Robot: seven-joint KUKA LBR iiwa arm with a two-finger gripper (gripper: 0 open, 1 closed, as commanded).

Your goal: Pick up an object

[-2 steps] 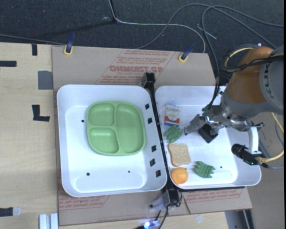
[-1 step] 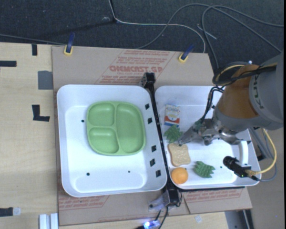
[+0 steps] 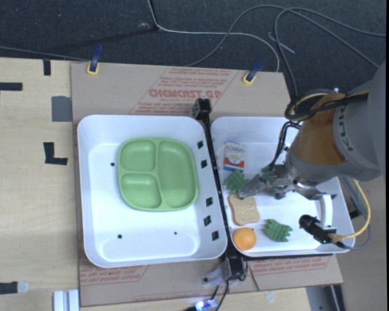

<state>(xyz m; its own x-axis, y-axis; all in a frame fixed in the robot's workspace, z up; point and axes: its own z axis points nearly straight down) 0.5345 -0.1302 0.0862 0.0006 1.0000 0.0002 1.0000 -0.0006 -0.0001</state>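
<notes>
Toast slice (image 3: pixel 244 208), flat in right bin (image 3: pixel 267 126), between green leafy toy (image 3: pixel 235 181) and orange (image 3: pixel 245 238). Looks light and stiff; best pinched across its thin edges. Gripper (image 3: pixel 254 188) just above it, grip state too hidden to tell.

Camera spot: one fixed camera, parked up above the tabletop (image 3: pixel 26 173), looking down at a bit of a slant.
Facing: toward the dark floor with cables at the top of frame.
Coverage: both bins fit in, left bin (image 3: pixel 97 238) and right bin (image 3: pixel 266 125).
Closeness: mid-range, tabletop fills most of the shot.
Arm side: arm (image 3: pixel 343 135) comes in from the right.
</notes>
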